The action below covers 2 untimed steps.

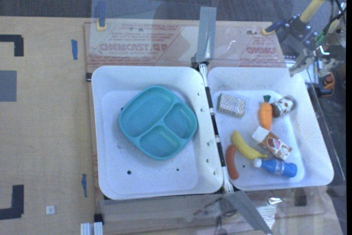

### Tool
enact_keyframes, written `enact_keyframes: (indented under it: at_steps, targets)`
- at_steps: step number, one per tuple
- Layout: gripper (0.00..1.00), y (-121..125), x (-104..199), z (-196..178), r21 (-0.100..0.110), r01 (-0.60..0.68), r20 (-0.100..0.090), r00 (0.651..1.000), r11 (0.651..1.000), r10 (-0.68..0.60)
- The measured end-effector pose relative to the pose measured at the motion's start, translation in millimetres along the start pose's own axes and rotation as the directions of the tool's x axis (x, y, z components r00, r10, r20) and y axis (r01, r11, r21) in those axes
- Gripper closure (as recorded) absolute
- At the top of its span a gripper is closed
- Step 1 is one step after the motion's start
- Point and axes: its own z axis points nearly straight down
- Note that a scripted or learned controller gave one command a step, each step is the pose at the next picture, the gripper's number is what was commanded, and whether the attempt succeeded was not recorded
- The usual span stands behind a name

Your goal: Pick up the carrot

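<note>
Presumably the carrot [266, 114] is light, rigid and smooth; its orange middle is best gripped crosswise. The jaws' state cannot be told.

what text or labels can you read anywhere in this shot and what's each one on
"CHEMCAST GP", red print, partly legible: on the clear acrylic sheet behind the left bin.
Red print on the same film behind the right bin: too blurred to read.
Small patterned box: print too small to read.
Juice carton: graphics, no legible words.
Blue bottle: no readable label.
Carrot, banana, teal plate: no text.
</note>
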Motion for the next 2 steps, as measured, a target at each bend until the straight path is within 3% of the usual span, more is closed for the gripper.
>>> enact_keyframes:
  at_steps: [1, 2]
  targets:
    - [0.00, -41.5, 4.3, 161.6, 0.005, -0.046, -0.009, 0.999, 0.999, 0.046]
    - [0.00, -54.6, 101.3, 173.8, -0.007, -0.009, -0.001, 1.000, 1.000, 0.009]
